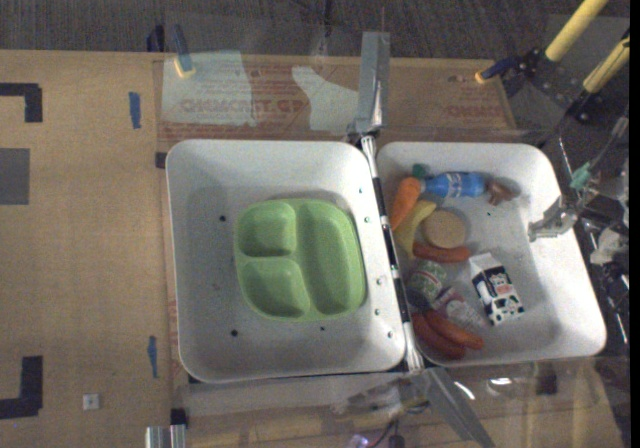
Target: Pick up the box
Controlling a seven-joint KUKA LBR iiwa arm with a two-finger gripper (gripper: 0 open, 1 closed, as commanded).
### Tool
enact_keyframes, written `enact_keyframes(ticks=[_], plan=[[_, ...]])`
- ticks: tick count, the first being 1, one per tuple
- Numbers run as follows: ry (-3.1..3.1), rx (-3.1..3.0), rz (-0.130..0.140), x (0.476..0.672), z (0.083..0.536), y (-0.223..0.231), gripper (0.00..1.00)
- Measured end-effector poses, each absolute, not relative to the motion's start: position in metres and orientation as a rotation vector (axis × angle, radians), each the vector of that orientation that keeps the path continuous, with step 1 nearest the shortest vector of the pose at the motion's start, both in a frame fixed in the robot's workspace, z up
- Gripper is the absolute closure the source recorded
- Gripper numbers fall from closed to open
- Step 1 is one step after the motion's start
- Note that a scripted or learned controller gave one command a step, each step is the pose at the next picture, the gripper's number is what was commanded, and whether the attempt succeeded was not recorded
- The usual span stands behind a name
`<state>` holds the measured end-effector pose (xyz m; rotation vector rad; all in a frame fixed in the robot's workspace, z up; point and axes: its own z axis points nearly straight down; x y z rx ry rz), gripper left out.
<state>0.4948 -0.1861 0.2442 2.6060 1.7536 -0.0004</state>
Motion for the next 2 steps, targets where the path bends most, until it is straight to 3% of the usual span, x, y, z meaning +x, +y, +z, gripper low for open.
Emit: enact_keyframes(ticks=[1,2], plan=[[1.753,2.605,-0.002,0.495,0.254,-0.186,1.0],[0.765,3.047,-0.003,0.48,0.435,-0.177,1.0]])
